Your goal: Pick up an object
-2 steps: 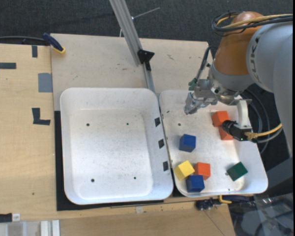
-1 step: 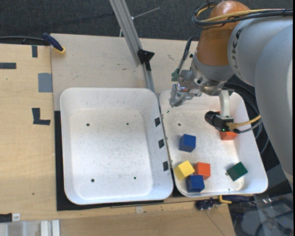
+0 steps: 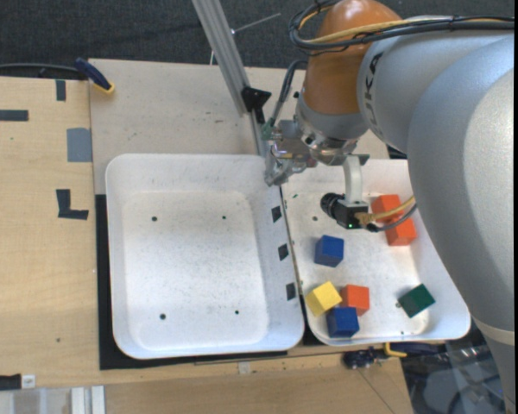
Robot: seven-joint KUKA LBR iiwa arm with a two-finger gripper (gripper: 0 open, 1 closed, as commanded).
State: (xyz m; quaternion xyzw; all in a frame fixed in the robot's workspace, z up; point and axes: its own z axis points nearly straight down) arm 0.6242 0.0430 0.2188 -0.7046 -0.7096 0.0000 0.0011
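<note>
Camera view is showing the claw [image 3: 278, 172] hanging over the bins' shared rim, grip state impossible to tell. Blue cube [image 3: 329, 250] is sitting flat below-right of it, equal-sided, faces slightly turned.

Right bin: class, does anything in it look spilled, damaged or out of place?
Nothing stands out. Inside the right bin, the yellow block, an orange block and a blue block merely cluster near its front rim; none has spilled.
</note>
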